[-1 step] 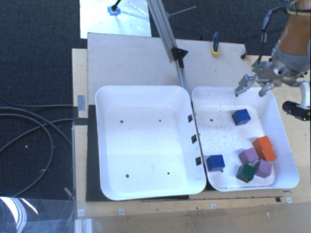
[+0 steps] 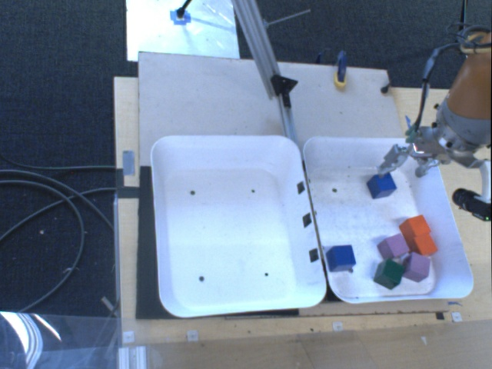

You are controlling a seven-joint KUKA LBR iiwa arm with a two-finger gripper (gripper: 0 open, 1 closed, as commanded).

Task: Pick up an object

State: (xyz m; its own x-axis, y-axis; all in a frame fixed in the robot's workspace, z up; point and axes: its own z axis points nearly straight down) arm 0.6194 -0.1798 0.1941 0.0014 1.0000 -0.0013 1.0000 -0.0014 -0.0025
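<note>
The arm entered from the right and its claw hung over the upper part of the right bin. Two light fingers could be made out, spread apart with nothing between them, so the claw was open and empty. The nearer finger pointed down and to the left, toward a blue block that lay just below and beside the claw, apart from the fingers.

The blue block was the nearest candidate for the task. It sat alone on the bin floor, well apart from the other pieces. A second blue block rested near the bin's lower left wall. A cluster lay at the lower right: an orange block, two purple blocks and a green block, touching or nearly touching one another. The left bin stood beside it on the tabletop.

Handling judgement: the block appeared small, rigid and light, with flat faces. It would probably not deform or break, but smooth faces could slip under an off-centre pinch. The recommended hold was across two opposite flat sides, fingers square to those faces. The block lay slightly rotated, so the wrist would likely need to turn to match it. The isolated position left room for both fingers to descend.
</note>
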